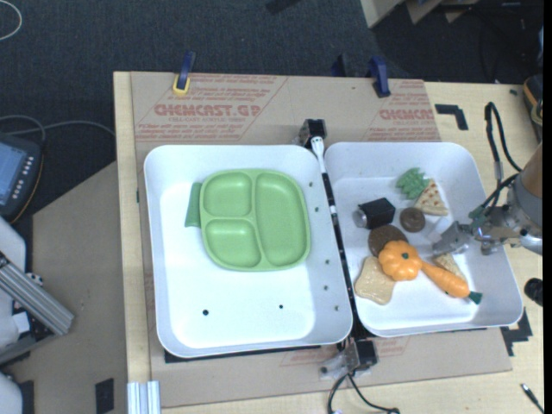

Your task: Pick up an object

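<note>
Tool (455, 240) of mine hangs low in the right bin (492, 304), jaws spread, gripping nothing, just beside the carrot (445, 278). To grasp well, I should straddle the carrot across its narrow width. Bin wall lies close on the right; the pumpkin (399, 260) crowds the left.

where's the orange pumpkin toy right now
The pumpkin sits in the right bin, near its lower middle, between the bread slice and the carrot.
</note>
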`<action>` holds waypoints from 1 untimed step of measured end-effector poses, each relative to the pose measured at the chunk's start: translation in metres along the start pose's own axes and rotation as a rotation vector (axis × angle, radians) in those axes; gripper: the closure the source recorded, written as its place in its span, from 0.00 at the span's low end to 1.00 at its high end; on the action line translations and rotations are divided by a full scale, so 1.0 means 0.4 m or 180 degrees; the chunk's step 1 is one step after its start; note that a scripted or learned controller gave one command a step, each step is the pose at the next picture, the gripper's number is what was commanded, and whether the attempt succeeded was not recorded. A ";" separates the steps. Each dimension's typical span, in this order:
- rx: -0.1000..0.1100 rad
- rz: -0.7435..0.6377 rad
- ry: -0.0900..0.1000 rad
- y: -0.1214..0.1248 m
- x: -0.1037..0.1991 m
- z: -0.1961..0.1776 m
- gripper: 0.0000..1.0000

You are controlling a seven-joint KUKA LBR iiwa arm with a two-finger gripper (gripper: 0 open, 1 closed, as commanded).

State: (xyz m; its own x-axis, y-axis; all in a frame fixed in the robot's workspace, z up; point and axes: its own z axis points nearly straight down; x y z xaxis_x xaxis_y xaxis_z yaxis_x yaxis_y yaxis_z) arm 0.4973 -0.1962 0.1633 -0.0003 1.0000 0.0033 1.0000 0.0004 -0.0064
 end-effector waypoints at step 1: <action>-0.0005 0.0001 -0.0002 0.001 0.007 0.107 0.00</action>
State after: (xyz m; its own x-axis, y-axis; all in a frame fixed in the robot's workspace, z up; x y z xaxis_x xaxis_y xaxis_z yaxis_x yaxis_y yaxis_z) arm 0.4973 -0.1930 0.1206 0.0001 1.0000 0.0028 1.0000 -0.0001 -0.0049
